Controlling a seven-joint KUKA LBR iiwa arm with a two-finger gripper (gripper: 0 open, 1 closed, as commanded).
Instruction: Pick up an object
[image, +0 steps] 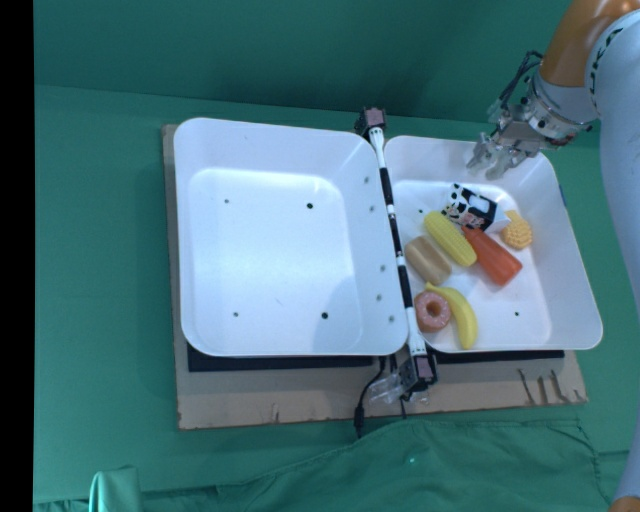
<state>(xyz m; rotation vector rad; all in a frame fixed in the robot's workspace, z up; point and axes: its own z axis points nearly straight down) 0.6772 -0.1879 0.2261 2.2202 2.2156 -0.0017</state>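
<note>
The right bin (570, 300) holds several toy foods: a black-and-white cow figure (470, 207), a yellow corn cob (450, 238), an orange carrot (492, 256), a small yellow-orange piece (517, 233), a tan bread roll (428, 260), a pink donut (433, 311) and a banana (461, 315). My gripper (488, 162) hangs over the bin's far edge, above and behind the cow. Its fingers are spread, with nothing between them.
The left bin (270, 240) lies beside the right one, with a black-and-white divider bar (392, 225) between them. Both rest on a cardboard sheet (300, 405) on green cloth. The arm comes down from the top right corner.
</note>
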